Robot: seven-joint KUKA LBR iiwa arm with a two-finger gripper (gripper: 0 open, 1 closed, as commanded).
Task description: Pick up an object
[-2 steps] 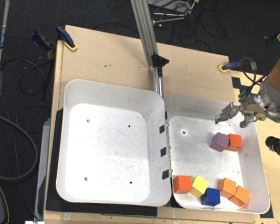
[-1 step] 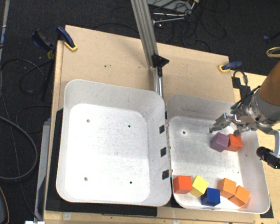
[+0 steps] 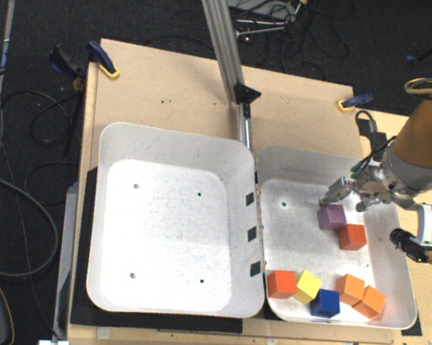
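My gripper [image 3: 350, 199] hangs over the upper part of the right bin [image 3: 300, 168], its two fingers spread apart with nothing between them. A purple block [image 3: 331, 217] lies just below the left finger, close to it; I cannot tell if they touch. A red-orange block [image 3: 352, 236] sits beside the purple one, to its lower right. Along the bin's near wall lie a red-orange block [image 3: 282, 283], a yellow block [image 3: 308, 286], a blue block [image 3: 326, 303] and two orange blocks [image 3: 351, 287] [image 3: 371, 302].
The left bin [image 3: 116, 146] lies beside the right one, their rims meeting at mid-bench. A slanted metal pole [image 3: 223, 37] runs from the top of the view down to the bins' shared far edge. Clamps sit at the bench's far corners.
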